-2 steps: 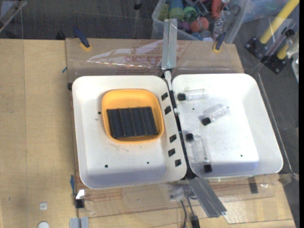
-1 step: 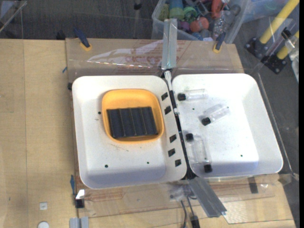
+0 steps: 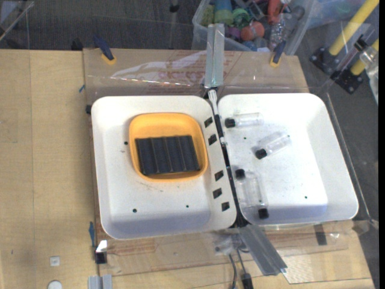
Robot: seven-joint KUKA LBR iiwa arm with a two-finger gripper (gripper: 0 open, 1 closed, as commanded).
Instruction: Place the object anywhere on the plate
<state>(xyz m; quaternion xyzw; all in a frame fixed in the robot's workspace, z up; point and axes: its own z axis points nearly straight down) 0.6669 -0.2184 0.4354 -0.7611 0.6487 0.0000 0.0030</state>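
Camera view: the black ribbed block (image 3: 167, 155) lies flat inside the orange plate (image 3: 139, 128), in the left bin (image 3: 108, 161), the bin farther from the arm's entry side. Gripper state: cannot tell. Judgement: placement looks complete, so avoid disturbing the plate. The block's long axis runs across the view, nearly level, and its ribs cross that axis.

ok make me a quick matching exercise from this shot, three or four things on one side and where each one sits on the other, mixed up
Things:
1. black ridged block
2. orange plate
3. clear vials with black caps
4. clear tub of colourful toys

Places:
A. in the left white bin
B. beyond the bins, at the top of the view
C. on the plate
D. in the right white bin

Pairs: 1-C, 2-A, 3-D, 4-B
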